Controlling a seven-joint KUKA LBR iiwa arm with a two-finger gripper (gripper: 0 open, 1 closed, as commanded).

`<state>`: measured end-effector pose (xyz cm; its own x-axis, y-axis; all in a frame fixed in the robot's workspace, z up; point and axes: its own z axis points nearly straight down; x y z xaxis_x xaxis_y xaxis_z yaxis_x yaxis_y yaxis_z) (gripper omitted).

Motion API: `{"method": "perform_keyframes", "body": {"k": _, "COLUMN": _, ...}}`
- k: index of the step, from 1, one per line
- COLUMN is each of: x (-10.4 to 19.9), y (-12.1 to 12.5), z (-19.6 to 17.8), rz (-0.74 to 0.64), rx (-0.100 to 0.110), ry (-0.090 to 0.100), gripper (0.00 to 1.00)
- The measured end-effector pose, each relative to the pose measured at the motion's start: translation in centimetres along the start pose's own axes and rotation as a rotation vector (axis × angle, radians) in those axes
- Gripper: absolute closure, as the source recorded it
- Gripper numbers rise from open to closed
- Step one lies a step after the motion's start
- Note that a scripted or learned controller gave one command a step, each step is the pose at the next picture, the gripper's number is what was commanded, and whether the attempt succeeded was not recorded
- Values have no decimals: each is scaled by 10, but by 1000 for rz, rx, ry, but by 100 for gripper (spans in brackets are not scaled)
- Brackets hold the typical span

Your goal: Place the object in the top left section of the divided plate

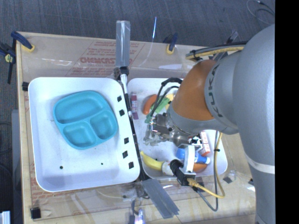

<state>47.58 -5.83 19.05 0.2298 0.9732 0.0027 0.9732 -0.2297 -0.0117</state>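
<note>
You've got the gripper (154,133) low in the right bin (140,85), prob. reaching for a pick; jaw state can't be told. Blue divided plate (85,118) sits centre-left w/ nothing in it; banana (152,162) lies below the gripper.

Grey arm (243,87) from the right, bent steeply down, end effector (153,135) low.

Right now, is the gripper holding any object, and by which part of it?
It cannot be told. The gripper is low over the right bin, and the arm hides its tips. The plate sits in the left bin.
</note>
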Motion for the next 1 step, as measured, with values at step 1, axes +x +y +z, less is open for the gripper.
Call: {"method": "perform_keyframes", "body": {"k": 1, "x": -58, "y": 27, "z": -66, "rz": -18, "rx": -10, "ry": -2, "gripper": 100}}
